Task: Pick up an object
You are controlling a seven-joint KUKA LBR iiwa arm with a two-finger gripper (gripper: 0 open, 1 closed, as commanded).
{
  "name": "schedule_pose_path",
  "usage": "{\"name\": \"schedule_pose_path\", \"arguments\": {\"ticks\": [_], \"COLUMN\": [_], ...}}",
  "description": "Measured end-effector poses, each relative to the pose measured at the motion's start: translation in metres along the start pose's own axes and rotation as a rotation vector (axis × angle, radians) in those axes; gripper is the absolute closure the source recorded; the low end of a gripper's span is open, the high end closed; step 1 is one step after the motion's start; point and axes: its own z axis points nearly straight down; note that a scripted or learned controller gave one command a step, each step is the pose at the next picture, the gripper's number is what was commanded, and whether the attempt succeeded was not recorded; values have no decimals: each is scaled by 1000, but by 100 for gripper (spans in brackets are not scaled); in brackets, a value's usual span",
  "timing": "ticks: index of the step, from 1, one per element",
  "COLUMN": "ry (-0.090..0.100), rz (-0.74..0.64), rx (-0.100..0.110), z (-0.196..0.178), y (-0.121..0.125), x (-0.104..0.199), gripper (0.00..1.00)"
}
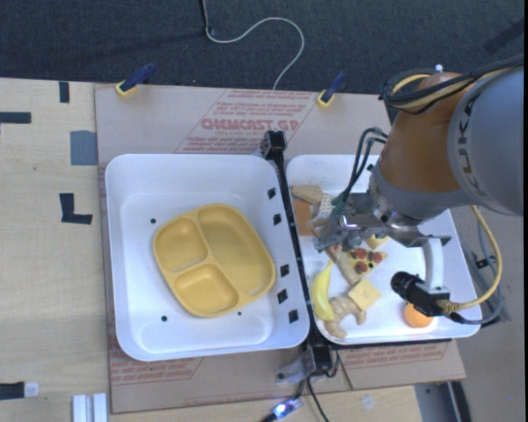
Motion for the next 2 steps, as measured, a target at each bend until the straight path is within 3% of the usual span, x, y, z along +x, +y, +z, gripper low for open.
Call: {"name": "schedule_pose_path", "arguments": {"ticks": [1, 2], "ry": [-1, -2], "rz": [1, 6], "rx": [3, 0], "z": [13, -8], "y": [2, 3], "x": [57, 50], "gripper": [100, 100]}}
